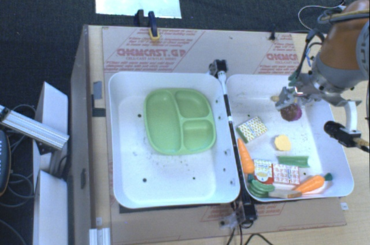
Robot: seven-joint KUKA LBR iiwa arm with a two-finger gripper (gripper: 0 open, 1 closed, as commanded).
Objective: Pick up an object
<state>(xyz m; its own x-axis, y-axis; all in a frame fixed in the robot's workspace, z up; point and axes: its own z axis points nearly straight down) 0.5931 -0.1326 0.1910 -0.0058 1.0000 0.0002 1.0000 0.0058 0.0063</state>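
My gripper [287, 99] hangs over the back of the right bin [258, 92], reaching in from the right. A dark purple round object [291, 113] lies right below and beside its tip, touching or nearly touching it; whether it is gripped cannot be made out. Nearer the front lie a patterned green-and-white box [252, 129], a yellow piece [282, 143], an orange carrot [245, 158] against the divider, a green bean [293, 161], two small cartons [274, 172], a second carrot [311, 183] and a green item [260, 186].
The left bin [133, 171] holds a green divided plate [179, 121]. A black clamp rail [226, 108] runs between the bins. The arm's grey and orange body [341, 53] hangs over the right bin's far right corner, and a black fitting [341, 133] sticks out by its right wall.
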